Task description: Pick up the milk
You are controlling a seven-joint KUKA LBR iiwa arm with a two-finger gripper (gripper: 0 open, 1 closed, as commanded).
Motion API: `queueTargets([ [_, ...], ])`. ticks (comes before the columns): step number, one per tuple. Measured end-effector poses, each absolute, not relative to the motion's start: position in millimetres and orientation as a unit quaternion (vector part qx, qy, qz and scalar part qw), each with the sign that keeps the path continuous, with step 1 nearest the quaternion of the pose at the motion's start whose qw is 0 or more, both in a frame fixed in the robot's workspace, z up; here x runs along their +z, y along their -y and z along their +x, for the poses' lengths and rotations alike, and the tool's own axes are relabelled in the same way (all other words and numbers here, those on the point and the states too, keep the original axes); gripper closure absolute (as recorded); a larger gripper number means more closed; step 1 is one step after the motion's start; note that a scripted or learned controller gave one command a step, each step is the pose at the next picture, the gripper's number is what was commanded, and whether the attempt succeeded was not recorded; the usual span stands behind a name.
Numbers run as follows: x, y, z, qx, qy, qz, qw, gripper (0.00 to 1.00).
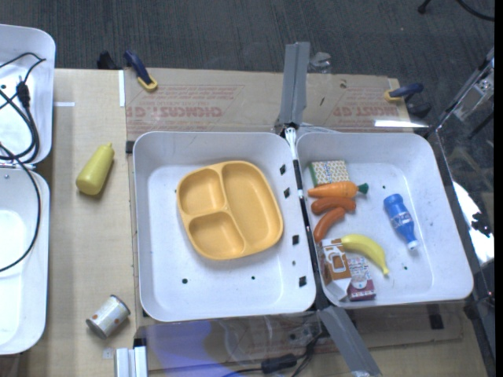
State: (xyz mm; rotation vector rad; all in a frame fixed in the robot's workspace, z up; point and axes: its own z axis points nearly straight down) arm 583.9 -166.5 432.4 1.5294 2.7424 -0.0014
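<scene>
Cardboard covers the bench (94,234) under two white bins. Whether the pincer is open or closed cannot be told. Milk carton (348,272) lies flat in the front left corner of the right bin (440,281), with the banana (366,250) touching its far edge. A yellow plate (229,208) sits in the middle of the left bin (157,289).

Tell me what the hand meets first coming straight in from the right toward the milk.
Probably the banana, lying against the right side of the milk carton; the blue bottle sits just beyond that line, though height is hard to judge.
</scene>
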Motion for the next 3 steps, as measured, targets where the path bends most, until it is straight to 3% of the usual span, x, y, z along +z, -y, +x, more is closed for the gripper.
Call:
queueTargets([
  [1, 440.4, 214.7, 630.2, -0.0008, -0.883, 0.468, 0.000, 1.00],
  [2, 440.5, 220.7, 659.9, -0.0007, -0.846, 0.534, 0.001, 1.00],
  [3, 440.4, 221.2, 660.2, -0.0008, -0.870, 0.492, 0.000, 1.00],
])
